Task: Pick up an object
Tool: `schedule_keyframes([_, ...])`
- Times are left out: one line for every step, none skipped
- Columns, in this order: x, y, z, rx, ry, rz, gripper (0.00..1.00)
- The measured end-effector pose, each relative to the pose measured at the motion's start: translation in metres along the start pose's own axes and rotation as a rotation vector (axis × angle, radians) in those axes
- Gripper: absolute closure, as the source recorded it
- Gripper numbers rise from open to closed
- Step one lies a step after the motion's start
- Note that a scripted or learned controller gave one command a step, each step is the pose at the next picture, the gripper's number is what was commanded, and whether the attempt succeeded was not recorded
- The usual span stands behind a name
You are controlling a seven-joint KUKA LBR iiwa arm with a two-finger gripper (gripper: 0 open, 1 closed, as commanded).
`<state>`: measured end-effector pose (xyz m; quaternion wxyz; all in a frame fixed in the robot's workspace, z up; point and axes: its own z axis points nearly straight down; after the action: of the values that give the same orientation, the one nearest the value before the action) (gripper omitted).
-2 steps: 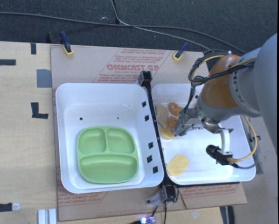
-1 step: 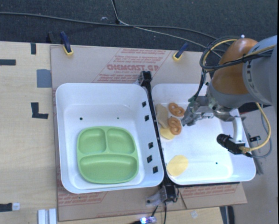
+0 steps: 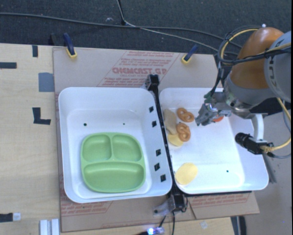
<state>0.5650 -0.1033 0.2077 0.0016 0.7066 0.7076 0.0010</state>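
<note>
from above, the gripper hangs low in the right bin, just right of two pretzels; i cannot tell its opening. a yellow chip lies nearer the front. the left bin holds a green divided plate.

- From my remote station I see dark grey carpet beyond the bench, with black cables trailing across it.
- A pale wood benchtop carries black tape marks.
- A brown cardboard sheet is held by blue-and-yellow clamps.
</note>
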Motion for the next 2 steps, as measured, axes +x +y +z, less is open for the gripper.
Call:
schedule_keyframes([0.000,0.001,-0.053,-0.001,0.000,0.000,1.00])
schedule_keyframes([0.056,0.015,-0.050,0.004,0.002,-0.005,1.00])
